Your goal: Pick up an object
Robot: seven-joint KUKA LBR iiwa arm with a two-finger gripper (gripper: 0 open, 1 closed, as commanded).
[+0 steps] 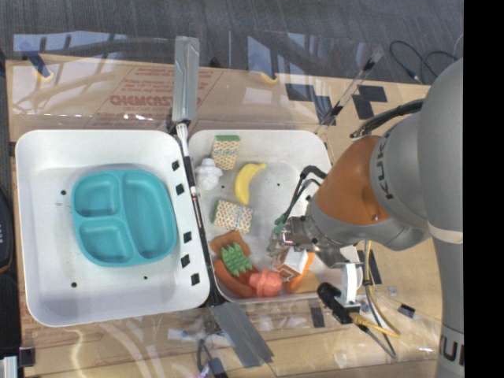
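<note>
Grey and orange, the arm (pixel 394 187) is seen nearest the lens, reaching in with its end effector (pixel 290 242) lowered into the right bin (pixel 307 144). Whether anything is gripped, or how wide it is set, cannot be told. Well to its left the left bin (pixel 31 211) is found, with a teal divided plate (pixel 124 215) inside. Up and left of the end effector a yellow banana (pixel 247 181) is seen; a patterned block (pixel 233 215) lies just left. Below left, a green leafy toy (pixel 235 257) and a pink piece (pixel 268 283) are crowded together. Nothing is shown lifted, so the pick is judged not yet made; closing and raising remain.
</note>
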